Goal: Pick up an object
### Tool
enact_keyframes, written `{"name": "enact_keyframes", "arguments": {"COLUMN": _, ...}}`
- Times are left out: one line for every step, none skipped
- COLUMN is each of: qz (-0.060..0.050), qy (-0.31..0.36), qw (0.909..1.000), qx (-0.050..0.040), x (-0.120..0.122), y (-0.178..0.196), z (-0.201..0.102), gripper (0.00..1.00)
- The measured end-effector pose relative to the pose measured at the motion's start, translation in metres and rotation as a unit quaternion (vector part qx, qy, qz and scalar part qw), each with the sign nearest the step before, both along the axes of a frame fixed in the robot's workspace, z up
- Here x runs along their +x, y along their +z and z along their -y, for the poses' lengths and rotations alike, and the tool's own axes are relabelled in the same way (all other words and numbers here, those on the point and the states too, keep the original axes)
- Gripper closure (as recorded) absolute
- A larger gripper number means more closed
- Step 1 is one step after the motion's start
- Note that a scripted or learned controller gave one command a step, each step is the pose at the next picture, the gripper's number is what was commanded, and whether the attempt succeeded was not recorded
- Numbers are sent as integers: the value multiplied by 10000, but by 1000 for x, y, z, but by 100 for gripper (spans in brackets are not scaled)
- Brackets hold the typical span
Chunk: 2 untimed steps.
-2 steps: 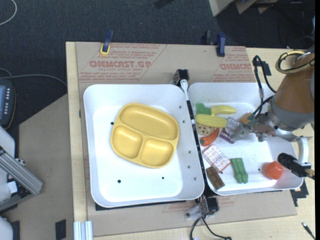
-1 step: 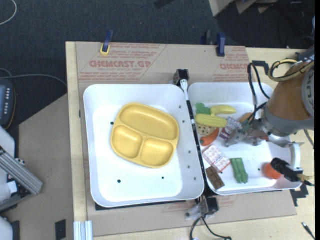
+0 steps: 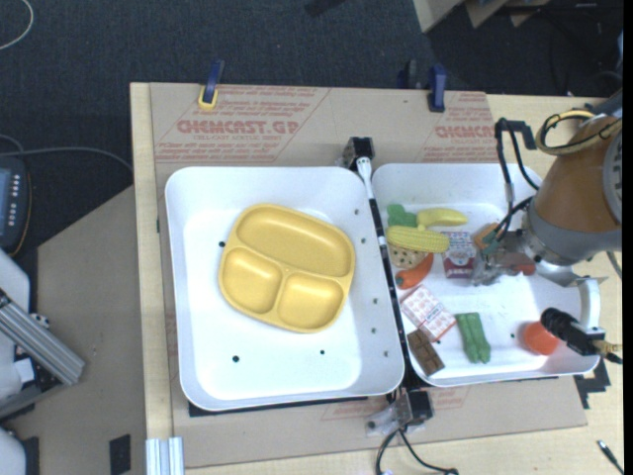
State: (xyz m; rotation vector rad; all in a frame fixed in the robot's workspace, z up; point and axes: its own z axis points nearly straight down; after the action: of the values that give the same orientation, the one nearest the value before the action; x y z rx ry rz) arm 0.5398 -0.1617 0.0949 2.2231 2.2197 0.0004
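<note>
From above, two shallow white plastic bins sit side by side on a pale wooden bench (image 3: 158, 265) printed with red lettering. The left bin (image 3: 198, 354) carries a yellow three-compartment plastic plate (image 3: 287, 266) lying flat near its middle. The right bin (image 3: 450, 369) is crowded with small toy foods: a yellow corn cob (image 3: 415, 238) lies just beside a yellow banana (image 3: 442, 217), with a small green piece (image 3: 398, 214) at their left end; below them rest a round cookie-like disc (image 3: 403, 257) and an orange carrot-like piece (image 3: 414, 271). A small red-and-white packet (image 3: 459, 250) stands near the bin's middle, a flat white card with red print (image 3: 428, 312) lies lower down, a dark brown bar (image 3: 425, 349) sits at the bin's near wall, a green ridged vegetable piece (image 3: 475, 336) lies to its right, and a red-orange round object (image 3: 539, 337) sits by the near right corner, touched by a black fitting. The grey arm with its orange band (image 3: 584, 201) comes in over the right side of this bin. Its gripper (image 3: 492, 262) hangs low just right of the red-and-white packet, close to it; whether it touches the packet, how far its pincer is spread, and whether anything sits in it cannot be told, as the metal parts blur together there.
</note>
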Motion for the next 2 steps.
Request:
{"name": "enact_keyframes", "arguments": {"qz": 25, "qy": 11, "qw": 10000, "qx": -10, "x": -7, "y": 52, "z": -6, "gripper": 100}}
{"name": "enact_keyframes", "arguments": {"qz": 32, "qy": 7, "qw": 10000, "qx": -16, "x": -10, "y": 98, "z": 1, "gripper": 100}}
